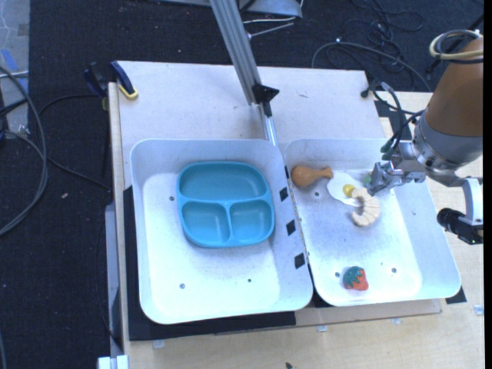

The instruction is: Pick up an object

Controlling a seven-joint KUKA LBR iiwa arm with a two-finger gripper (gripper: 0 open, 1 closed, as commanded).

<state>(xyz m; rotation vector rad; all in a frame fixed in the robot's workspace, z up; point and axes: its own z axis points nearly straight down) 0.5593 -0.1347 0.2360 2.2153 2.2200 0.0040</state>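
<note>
In the right bin (411, 275) lie a brown toy drumstick (310, 176), a white fried egg with a yellow yolk (344, 188), a pale shrimp-like toy (367, 212) and a red strawberry with green leaves (354, 278). My gripper (380, 179) hangs low over the bin's upper right part, just right of the egg and above the shrimp toy. I see nothing held between its fingers.
The left bin (154, 283) holds a blue three-compartment plate (227, 204). A slanted metal pole (240, 41) rises behind the bins' shared edge. Cables run along the arm at the right and over the dark floor beyond the bench.
</note>
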